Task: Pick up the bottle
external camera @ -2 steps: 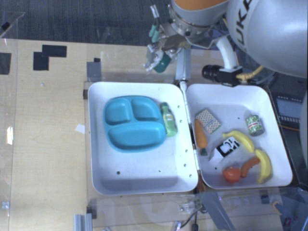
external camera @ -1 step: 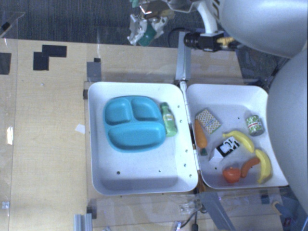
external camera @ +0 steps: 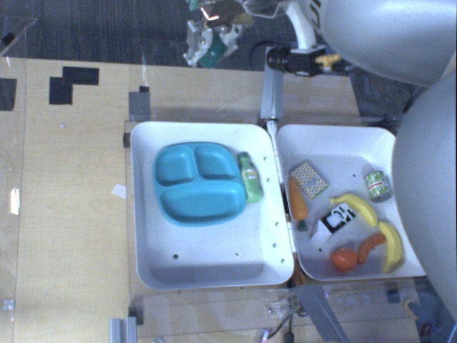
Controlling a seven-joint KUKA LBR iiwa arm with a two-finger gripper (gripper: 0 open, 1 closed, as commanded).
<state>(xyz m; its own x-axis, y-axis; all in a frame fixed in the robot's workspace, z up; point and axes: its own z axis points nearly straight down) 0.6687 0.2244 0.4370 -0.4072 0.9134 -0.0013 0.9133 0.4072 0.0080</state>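
Note:
A small green bottle (external camera: 249, 178) lies on its side in the left bin (external camera: 207, 266), cap toward the far wall, resting against the right edge of a blue divided tray (external camera: 198, 183). My gripper (external camera: 206, 51) hangs high over the bench past the left bin's far wall, well up and to the left of the bottle. Its fingers (external camera: 194, 48) point down, stand open and have nothing between them.
The right bin (external camera: 335, 143) holds a carrot (external camera: 297, 200), a patterned pad (external camera: 308, 179), a small can (external camera: 377, 184), two bananas (external camera: 357, 207), a tomato (external camera: 343, 259), a sausage (external camera: 371, 246) and a black-and-white box (external camera: 339, 218). The arm's grey body (external camera: 400, 27) fills the upper right.

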